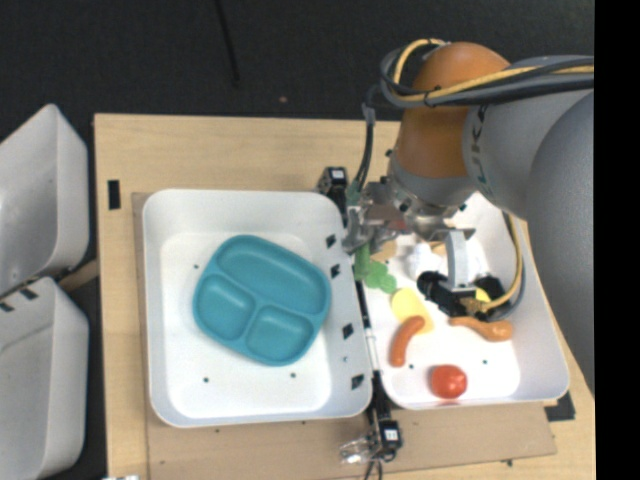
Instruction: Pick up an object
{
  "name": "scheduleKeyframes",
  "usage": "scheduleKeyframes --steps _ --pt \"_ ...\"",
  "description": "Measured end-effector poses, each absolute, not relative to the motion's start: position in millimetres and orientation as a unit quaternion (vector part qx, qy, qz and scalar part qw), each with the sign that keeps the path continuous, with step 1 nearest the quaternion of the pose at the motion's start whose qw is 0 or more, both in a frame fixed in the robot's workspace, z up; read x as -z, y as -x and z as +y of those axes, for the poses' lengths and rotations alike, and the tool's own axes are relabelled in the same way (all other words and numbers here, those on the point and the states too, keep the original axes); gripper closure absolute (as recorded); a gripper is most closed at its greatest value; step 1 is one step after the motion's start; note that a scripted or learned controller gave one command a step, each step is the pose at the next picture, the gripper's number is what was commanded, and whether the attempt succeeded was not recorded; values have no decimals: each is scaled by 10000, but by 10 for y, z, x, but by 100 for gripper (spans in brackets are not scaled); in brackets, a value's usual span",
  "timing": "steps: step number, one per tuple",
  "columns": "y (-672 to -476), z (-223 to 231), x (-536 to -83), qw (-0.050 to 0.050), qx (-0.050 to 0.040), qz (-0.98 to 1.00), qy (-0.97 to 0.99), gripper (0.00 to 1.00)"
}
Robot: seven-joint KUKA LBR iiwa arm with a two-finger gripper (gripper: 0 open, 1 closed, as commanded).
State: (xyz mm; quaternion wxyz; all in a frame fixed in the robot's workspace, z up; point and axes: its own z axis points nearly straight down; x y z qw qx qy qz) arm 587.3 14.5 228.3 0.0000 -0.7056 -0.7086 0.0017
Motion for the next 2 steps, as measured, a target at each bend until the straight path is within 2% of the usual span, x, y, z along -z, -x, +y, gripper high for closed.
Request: scheduleKeyframes --steps 1,2 --pt "-5796 201 -2406 2 -3 -7094 7048 100" --pt "-5856 78 -2382 -1 -11 -7071 7071 100"
